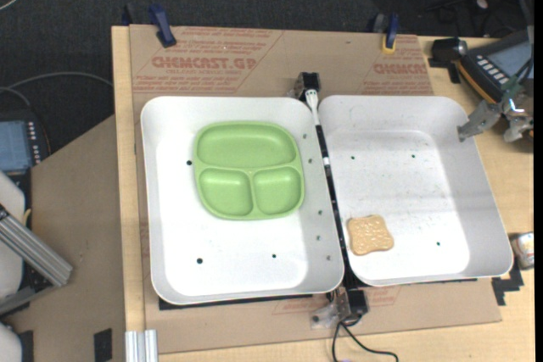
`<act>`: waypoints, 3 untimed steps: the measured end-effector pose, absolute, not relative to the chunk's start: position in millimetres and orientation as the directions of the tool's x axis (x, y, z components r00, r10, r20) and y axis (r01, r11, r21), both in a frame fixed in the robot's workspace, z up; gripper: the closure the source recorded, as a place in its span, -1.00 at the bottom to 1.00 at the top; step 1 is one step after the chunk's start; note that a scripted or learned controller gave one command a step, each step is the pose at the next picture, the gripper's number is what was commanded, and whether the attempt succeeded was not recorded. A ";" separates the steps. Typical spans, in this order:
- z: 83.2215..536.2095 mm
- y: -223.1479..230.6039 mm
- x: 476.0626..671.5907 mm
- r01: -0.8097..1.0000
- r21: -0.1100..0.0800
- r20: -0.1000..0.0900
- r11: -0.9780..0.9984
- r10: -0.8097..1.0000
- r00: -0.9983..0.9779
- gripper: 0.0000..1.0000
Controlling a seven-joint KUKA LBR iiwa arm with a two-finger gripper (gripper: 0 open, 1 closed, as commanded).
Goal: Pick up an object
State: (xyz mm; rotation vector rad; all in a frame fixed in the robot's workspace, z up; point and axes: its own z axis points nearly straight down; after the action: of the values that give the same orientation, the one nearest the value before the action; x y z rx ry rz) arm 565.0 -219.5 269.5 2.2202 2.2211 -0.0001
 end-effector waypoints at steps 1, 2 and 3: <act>280.7 -219.7 565.8 1.000 0.005 -0.003 0.002 1.000 -0.002 1.00; 160.5 -217.0 668.8 1.000 0.001 0.000 0.005 1.000 -0.005 1.00; 132.1 -223.3 665.8 1.000 -0.004 0.001 0.000 1.000 0.000 1.00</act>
State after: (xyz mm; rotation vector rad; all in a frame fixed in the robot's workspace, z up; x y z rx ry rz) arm 665.8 -223.3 132.1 2.2238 2.2244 -0.0037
